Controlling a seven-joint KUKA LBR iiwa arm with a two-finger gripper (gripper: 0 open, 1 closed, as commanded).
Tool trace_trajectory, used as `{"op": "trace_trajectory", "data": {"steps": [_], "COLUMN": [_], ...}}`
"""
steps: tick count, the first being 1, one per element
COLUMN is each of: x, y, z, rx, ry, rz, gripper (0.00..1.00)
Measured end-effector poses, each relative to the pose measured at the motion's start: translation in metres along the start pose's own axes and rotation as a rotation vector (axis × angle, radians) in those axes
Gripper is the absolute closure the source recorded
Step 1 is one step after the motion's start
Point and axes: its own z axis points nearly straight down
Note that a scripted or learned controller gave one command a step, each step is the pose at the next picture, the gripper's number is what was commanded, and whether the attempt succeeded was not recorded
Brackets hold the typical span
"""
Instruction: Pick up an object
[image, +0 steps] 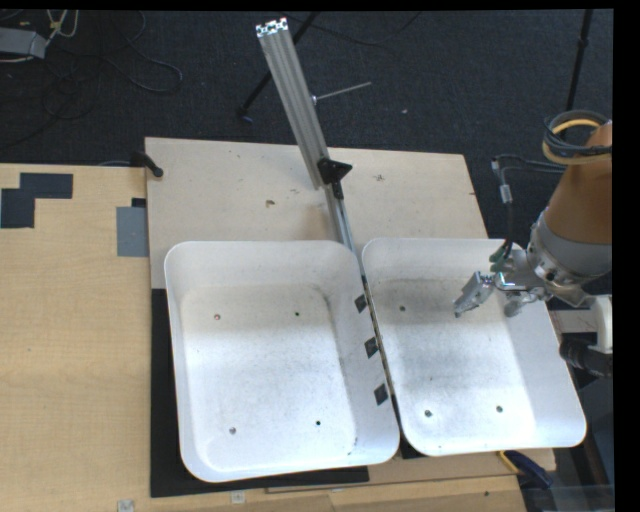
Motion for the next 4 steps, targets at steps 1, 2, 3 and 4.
{"op": "trace_trajectory", "data": {"steps": [1, 2, 3, 4], "x": [-0.001, 0.002, 0.003, 0.001], "y": [0.001, 0.006, 0.004, 0.005], "z": [-0.003, 0.060, 0.115, 0.101], "rx": [-0.005, 0.001, 0.001, -0.004], "ry": [-0.001, 0.000, 0.000, -0.001], "rz": [0.001, 0.001, 0.002, 0.009], "gripper": [0.00, 0.00, 0.00, 1.00]}}
